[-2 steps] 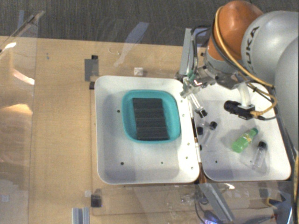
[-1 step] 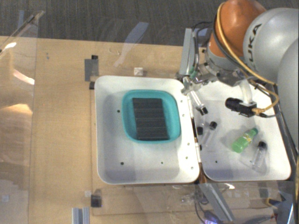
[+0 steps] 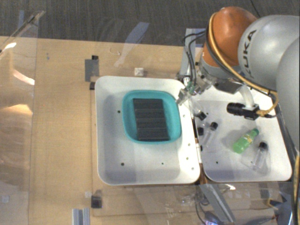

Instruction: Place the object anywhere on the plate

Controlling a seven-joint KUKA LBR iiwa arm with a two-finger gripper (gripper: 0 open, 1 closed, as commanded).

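Bottle (image 3: 245,141), small and green, is lying on its side in the right bin (image 3: 281,172), toward that bin's lower right, well apart from the plate (image 3: 175,125).

Going by size: the grey arm (image 3: 267,46) with its orange band is reaching in from the upper right and hanging over the top of the right bin. Two white bins are sitting side by side on the wooden bench (image 3: 51,125); the left bin (image 3: 108,163) is holding the teal plate, which is bearing a dark ribbed slab (image 3: 150,119) across its middle. The gripper (image 3: 186,90) is hovering at the seam between the two bins, just beside the plate's upper right corner; whether it is spread or pressed together I cannot tell, and nothing is showing in its grasp.

In the right bin, a clear plastic piece with a dark cap (image 3: 259,154) is lying just beside the bottle, to its right. A few small black bits (image 3: 206,123) are lying scattered near the bin's left wall. A black cable connector (image 3: 241,109) is hanging under the arm.
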